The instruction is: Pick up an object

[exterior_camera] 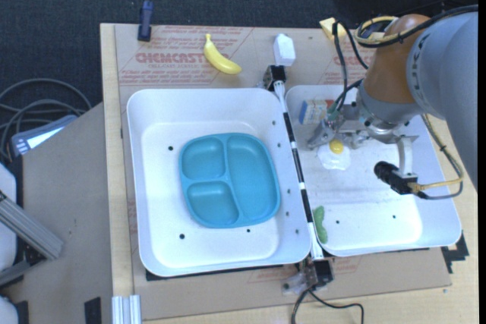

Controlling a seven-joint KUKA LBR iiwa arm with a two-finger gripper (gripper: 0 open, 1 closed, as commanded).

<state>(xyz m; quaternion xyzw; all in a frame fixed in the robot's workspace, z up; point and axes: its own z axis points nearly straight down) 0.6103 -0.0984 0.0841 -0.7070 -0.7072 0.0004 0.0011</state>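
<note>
My arm comes in from the right and bends down over the right bin (425, 235), the orange band sitting above the grey wrist. My end effector (332, 139) is low over the upper left part of that bin, and I cannot tell from this angle whether it is gripping anything or how wide it stands. Just beneath it lies a small yellow and white object (335, 155) on the bin floor, touching or nearly touching the tool; I cannot say which. A small blue and white item (306, 112) rests near the bin's top left corner, and a green object (320, 223) lies against the left wall near the bottom. The left bin (152, 239) carries a blue divided plate (228, 180) with 3 compartments, roughly centred. On the worktop (171, 57) behind the bins a toy banana (219, 57) lies beside a printed red logo, well apart from my arm.
</note>
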